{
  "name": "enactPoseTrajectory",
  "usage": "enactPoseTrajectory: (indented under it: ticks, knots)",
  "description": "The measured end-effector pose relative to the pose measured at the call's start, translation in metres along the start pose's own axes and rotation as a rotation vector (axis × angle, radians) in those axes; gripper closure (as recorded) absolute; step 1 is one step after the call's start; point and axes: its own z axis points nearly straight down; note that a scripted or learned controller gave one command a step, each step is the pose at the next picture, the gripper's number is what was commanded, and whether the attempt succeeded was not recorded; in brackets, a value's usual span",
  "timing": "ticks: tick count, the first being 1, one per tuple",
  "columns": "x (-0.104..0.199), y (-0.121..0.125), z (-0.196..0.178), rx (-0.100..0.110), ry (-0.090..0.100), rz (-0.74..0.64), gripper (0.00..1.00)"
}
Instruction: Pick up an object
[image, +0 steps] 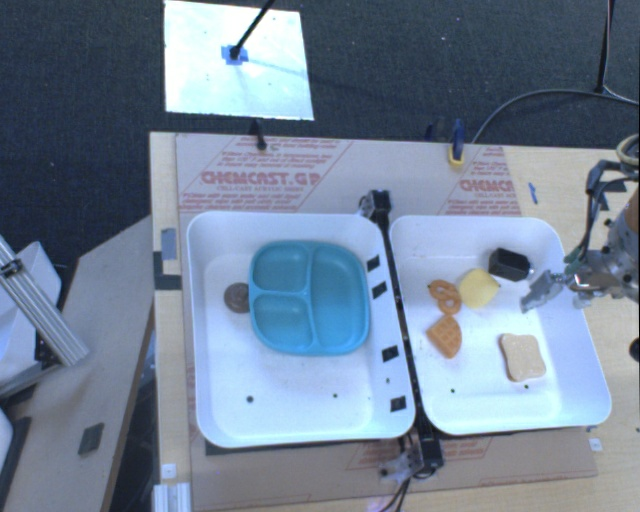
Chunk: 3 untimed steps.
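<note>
Where the tool (545, 288) hovers, a seemingly matte black block (508, 264) lies near.

Two white bins (215, 420) sit on a tan surface (120, 300) under a sheet printed with red lettering (262, 178). Beside the grey-brown disc (237, 297) lies a turquoise divided plate (306, 298). Around the pale yellow piece (479, 289): a black block (509, 264), an orange pretzel (445, 295), an orange wedge (446, 336), and beige toast (522, 357).

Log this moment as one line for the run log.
arm: at right bin's right edge | gripper: nothing held, near black block | right bin: pretzel, lemon, toast | left bin: blue plate
</note>
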Motion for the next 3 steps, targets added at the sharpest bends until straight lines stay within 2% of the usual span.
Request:
enactPoseTrajectory:
  ticks: [3]
  knots:
    - [-0.009,0.007,0.138,-0.001,0.0,0.003,0.0]
